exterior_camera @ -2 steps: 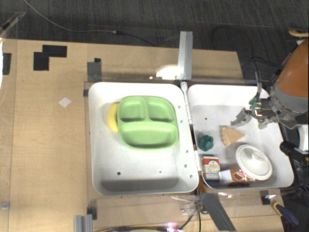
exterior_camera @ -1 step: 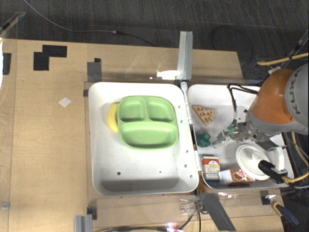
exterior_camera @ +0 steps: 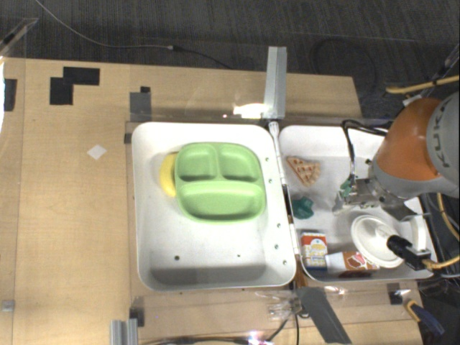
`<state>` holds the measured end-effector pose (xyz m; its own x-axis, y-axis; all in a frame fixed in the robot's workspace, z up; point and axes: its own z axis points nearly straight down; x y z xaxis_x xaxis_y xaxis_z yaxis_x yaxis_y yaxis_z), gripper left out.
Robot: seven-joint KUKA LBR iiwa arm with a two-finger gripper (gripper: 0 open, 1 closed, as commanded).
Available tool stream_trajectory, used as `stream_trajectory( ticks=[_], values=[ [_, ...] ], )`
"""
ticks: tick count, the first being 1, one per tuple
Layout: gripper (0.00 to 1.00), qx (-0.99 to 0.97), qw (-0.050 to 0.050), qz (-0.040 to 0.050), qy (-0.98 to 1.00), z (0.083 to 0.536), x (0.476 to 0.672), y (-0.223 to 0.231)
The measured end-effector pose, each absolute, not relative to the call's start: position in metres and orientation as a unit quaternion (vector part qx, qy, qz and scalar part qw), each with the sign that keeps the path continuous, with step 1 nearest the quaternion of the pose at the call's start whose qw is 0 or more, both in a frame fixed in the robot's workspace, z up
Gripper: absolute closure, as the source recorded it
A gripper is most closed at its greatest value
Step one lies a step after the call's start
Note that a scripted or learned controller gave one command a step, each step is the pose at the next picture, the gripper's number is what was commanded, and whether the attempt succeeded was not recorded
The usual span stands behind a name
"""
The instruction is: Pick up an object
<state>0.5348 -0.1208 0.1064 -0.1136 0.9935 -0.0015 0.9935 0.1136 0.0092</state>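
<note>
Dark carpet [exterior_camera: 215, 13] runs along the far side, w/ a thin cable lying across it. Nearer is a pale wood bench [exterior_camera: 65, 214] bearing 2 shallow white bins side by side. 1 metal post [exterior_camera: 276, 85] stands at the far end of the seam btwn them.

Left bin [exterior_camera: 208, 272]: 2 things. 1 green plate [exterior_camera: 218, 180] w/ 3 compartments sits in the far half, and 1 yellow item [exterior_camera: 167, 176] is tucked against its left edge, partly hidden under it.

Right bin [exterior_camera: 323, 144]: approx 5 loose things.
- 1 brown triangular waffle-like piece [exterior_camera: 303, 169], far left.
- 1 teal lump [exterior_camera: 302, 208], by the left wall, mid-bin.
- 1 small red-and-white carton [exterior_camera: 313, 249], near left.
- 1 pale tube [exterior_camera: 336, 261] lying along the near wall, touching the carton. Its right end meets something red-brown; can't tell what.
- 1 white round dish [exterior_camera: 370, 237], near right.

1 grey arm w/ orange band [exterior_camera: 406, 146] reaches in from the right and covers the bin's right side. The gripper [exterior_camera: 353, 192] sits over mid-bin, just far of the dish and right of the teal lump, apart from both. Can't tell whether it's wide or narrow, and nothing is seen held in it. All the pickable things lie in the bins. The dish and teal lump are nearest the gripper.
</note>
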Motion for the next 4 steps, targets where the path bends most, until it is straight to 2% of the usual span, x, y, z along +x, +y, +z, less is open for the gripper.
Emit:
stream_trajectory(
  ticks=[1,2,3,4],
  values=[
    [0.00,0.666,0.003,0.0028,0.746,0.106,0.535,-0.121],
    [0.00,0.678,0.004,0.0034,0.735,0.088,0.595,-0.086],
    [0.00,0.657,0.003,0.0020,0.754,0.100,0.651,-0.085],
    [0.00,0.580,0.000,-0.0006,0.815,0.090,0.670,-0.087]
  ],
)
